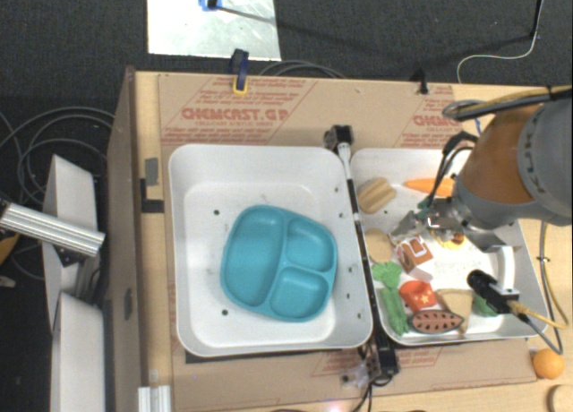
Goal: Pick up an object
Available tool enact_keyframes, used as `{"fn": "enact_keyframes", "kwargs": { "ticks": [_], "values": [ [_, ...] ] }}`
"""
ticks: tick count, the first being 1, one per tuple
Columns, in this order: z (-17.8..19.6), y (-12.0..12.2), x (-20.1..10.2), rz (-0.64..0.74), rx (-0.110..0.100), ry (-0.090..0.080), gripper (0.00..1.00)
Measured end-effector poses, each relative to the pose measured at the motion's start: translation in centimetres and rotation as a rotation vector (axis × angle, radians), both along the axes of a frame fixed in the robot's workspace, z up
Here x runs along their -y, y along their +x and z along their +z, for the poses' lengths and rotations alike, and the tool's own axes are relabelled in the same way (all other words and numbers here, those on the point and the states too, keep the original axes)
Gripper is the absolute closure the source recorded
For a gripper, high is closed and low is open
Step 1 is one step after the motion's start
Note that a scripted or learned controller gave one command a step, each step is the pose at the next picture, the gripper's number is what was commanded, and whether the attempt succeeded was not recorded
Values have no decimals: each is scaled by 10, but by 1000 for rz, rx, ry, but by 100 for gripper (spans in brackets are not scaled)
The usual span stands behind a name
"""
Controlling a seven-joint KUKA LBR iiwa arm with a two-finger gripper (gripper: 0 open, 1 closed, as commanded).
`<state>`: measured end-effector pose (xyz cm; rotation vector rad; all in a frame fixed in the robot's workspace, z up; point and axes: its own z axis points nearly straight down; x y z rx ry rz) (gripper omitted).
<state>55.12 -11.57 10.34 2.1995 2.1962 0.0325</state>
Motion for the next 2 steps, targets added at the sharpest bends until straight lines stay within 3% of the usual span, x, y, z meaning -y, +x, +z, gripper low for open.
{"fn": "enact_keyframes", "kwargs": {
  "ticks": [1, 2],
  "values": [
    [0, 0, -1, 4, -1, 0, 0],
    [13, 3, -4, 9, 4, 6, 100]
  ]
}}
